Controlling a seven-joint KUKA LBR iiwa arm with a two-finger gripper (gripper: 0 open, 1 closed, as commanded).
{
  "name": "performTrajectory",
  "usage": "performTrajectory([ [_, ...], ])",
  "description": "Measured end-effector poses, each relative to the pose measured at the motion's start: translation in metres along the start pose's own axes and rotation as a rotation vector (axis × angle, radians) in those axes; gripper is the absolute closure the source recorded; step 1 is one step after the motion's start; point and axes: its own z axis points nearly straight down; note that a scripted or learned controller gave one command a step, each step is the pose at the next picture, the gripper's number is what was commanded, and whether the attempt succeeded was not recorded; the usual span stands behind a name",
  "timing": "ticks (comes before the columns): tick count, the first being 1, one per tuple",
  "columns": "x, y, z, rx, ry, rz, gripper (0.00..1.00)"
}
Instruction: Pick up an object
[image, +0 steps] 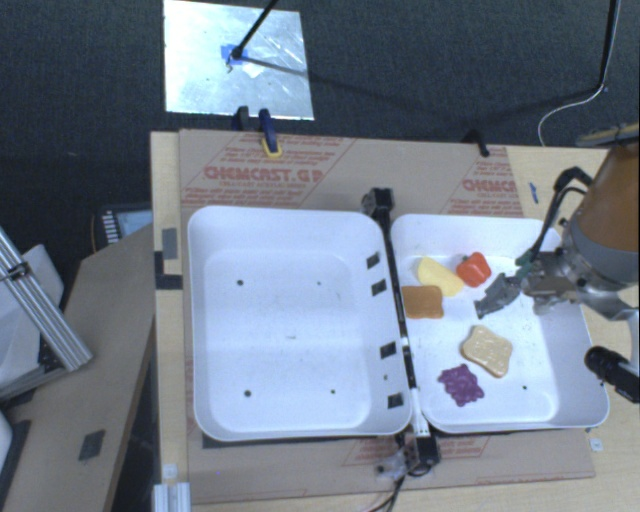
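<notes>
Pincer (497, 297) over right bin (575, 400) – toast (487, 351) just below, bare floor near rim

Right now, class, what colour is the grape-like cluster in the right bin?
Purple grape cluster, clearest in the camera view.

You are looking at smooth, glossy white plastic bins (290, 225) lying on matt printed cardboard (330, 165), beside crinkled foil (240, 60).

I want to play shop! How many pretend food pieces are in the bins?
5, all in the right bin: a yellow piece, a red-orange piece, a brown piece, a toast slice, and purple grapes. The arm may hide more.
</notes>
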Motion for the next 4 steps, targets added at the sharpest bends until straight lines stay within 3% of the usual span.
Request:
performTrajectory([
  [1, 0.0, 0.0, -0.011, -0.001, 0.0, -0.002, 1.0],
  [2, 0.116, 0.014, -0.06, -0.008, 0.004, -0.013, 1.0],
  [3, 0.207, 0.018, -0.171, -0.016, 0.004, -0.008, 1.0],
  [4, 0.261, -0.005, -0.213, -0.007, 0.004, -0.008, 1.0],
])
